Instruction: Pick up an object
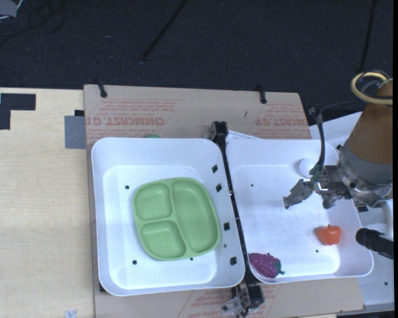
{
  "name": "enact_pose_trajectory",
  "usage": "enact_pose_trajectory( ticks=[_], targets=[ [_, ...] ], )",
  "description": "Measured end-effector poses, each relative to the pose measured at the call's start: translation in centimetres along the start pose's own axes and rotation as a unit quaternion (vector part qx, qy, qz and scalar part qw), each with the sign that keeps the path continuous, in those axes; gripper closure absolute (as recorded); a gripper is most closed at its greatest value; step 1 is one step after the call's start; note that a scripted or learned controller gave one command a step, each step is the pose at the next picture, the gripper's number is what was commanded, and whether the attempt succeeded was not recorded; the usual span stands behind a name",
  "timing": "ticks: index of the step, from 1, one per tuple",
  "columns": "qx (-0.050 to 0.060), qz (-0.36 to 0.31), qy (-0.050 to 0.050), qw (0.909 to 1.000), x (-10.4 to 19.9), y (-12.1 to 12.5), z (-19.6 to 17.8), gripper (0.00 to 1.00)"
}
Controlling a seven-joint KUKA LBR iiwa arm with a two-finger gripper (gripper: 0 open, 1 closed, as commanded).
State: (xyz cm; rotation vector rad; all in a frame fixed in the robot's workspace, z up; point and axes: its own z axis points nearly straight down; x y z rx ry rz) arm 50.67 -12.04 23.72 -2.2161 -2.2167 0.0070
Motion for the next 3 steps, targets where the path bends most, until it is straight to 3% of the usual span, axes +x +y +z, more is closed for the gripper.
enact_pose_trajectory(
  ticks=[2,3],
  targets=[
    [0.000,0.000,0.000,1.0000,0.5,0.9,10.2,0.00],
    [-0.001,0.003,0.000,1.0000,0.3,0.9,8.9,1.00]
  ],
)
